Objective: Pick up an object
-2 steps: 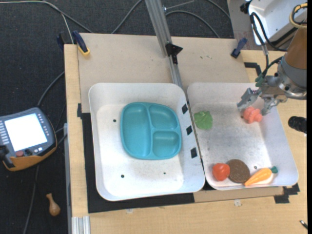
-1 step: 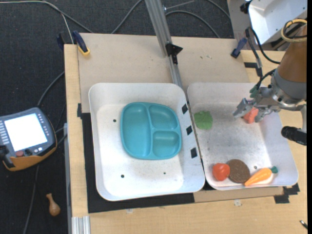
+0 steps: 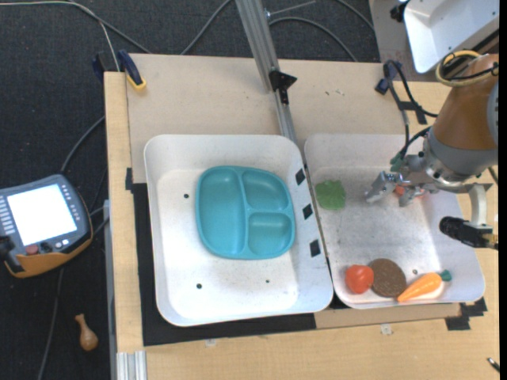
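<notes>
Your gripper (image 3: 394, 185) hangs over the right bin (image 3: 372, 146), with nothing seen between its fingers.

You cannot tell from this slant whether those fingers are spread or closed. The nearest candidate, a green piece (image 3: 330, 194), lies by the bin's left wall, just left of the gripper. A red tomato (image 3: 360, 279), a brown disc (image 3: 388, 277) and a carrot (image 3: 421, 286) crowd the front edge, touching or nearly so. Expect trouble there: a descent could pinch two at once or knock one aside, and the green piece sits close enough to the wall that a finger may strike it. The blue divided plate (image 3: 242, 212) sits in the left bin (image 3: 178, 236), well clear.
</notes>
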Tool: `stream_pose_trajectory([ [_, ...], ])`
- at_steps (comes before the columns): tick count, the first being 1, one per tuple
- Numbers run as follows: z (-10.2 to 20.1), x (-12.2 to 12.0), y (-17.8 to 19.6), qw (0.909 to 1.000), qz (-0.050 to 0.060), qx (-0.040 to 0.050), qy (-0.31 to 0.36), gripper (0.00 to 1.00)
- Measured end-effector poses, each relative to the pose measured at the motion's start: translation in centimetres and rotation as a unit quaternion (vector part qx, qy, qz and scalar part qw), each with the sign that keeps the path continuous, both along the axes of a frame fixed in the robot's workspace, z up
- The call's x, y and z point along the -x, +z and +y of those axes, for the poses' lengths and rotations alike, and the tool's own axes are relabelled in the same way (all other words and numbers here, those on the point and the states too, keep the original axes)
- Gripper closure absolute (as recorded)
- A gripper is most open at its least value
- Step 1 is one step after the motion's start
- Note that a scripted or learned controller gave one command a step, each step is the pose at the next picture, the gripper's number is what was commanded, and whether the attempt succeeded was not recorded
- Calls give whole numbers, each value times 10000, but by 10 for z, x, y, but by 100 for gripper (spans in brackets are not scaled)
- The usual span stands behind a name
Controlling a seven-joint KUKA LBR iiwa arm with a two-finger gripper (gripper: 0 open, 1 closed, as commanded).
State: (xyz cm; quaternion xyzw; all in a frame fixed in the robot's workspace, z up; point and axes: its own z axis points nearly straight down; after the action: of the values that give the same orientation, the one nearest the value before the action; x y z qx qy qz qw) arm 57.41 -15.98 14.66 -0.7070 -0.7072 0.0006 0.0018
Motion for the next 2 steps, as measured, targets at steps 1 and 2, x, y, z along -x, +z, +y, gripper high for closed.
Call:
stream_pose_trajectory([
  [1, -1, -9, -47, 10000, 0, 1, 3, 0],
  [2, -1, -10, -34, 10000, -21, 1, 2, 100],
])
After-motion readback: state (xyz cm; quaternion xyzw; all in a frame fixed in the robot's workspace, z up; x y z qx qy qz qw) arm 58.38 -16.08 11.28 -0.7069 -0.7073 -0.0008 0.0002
